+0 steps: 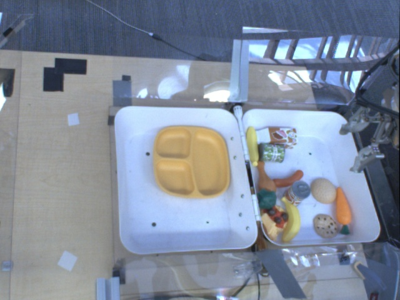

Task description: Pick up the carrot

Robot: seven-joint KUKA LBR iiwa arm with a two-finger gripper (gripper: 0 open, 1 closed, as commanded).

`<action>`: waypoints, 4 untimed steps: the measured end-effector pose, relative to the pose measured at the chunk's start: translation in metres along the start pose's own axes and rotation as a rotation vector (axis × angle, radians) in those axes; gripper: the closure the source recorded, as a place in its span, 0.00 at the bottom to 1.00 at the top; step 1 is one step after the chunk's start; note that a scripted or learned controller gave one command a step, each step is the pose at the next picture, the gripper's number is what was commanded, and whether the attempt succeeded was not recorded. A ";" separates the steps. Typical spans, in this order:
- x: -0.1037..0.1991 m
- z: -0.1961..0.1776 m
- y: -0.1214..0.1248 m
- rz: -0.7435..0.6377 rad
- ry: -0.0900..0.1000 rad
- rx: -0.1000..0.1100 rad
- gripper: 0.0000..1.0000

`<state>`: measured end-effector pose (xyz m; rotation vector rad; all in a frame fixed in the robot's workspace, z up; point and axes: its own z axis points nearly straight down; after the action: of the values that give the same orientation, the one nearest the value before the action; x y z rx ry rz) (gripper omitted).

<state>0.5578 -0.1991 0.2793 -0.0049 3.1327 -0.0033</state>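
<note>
- The gripper (364, 144) hangs at the right bin's (315, 119) right rim, fingers spread apart with nothing between them.
- The carrot (342, 207) lies near that bin's right wall, leaf end toward the front, just beside a beige egg (324, 190).
- A yellow divided plate (190, 161) sits in the left bin (134, 186).

The gripper (365, 144) is seen at the right edge of the camera view, held above bench level. Two fingers (351, 125) are pointed leftward, set apart, with nothing held between them.
</note>
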 end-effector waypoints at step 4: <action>0.054 0.188 -0.007 -0.251 -0.009 0.003 1.00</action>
<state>0.5058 -0.2062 0.0908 -0.3964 3.0993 -0.0104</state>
